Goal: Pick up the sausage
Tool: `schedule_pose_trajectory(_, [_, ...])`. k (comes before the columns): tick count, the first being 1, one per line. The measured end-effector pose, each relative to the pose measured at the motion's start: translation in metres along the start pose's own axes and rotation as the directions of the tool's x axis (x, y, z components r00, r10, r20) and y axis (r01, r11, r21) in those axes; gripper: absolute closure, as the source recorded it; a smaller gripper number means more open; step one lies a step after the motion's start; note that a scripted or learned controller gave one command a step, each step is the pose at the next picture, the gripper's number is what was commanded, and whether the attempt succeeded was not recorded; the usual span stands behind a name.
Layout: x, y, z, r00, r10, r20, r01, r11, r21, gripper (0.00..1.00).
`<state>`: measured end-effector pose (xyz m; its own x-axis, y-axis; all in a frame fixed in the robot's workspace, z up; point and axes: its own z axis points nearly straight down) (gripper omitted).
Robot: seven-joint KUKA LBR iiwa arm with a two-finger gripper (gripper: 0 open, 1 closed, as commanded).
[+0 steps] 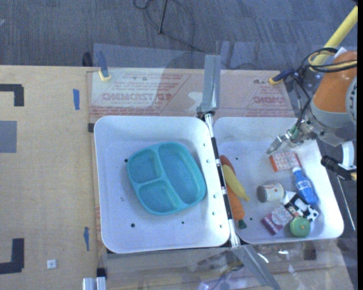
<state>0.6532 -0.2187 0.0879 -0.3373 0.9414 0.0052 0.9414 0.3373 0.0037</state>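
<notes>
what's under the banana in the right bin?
The banana lies across a carrot beside the bin's left wall, with something red-orange poking out above. The stretch beneath the banana is covered, so I cannot tell whether they join.

Beyond the far edge of your desk (45, 170) lies grey carpet floor (68, 28), with a dark cable (161, 17) trailing across it. The desk top is pale wood, marked with black tape corners (14, 93) on the left and short blue tape strips (76, 99). A printed cardboard sheet (147, 90) lies along the far side. Light is even and soft.
</notes>
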Motion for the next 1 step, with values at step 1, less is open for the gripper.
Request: schedule_pose_trajectory(1, [-0.0019,0.0017,-0.0122,1.000,-0.001,0.010,0.001,1.000,-0.008,1.00])
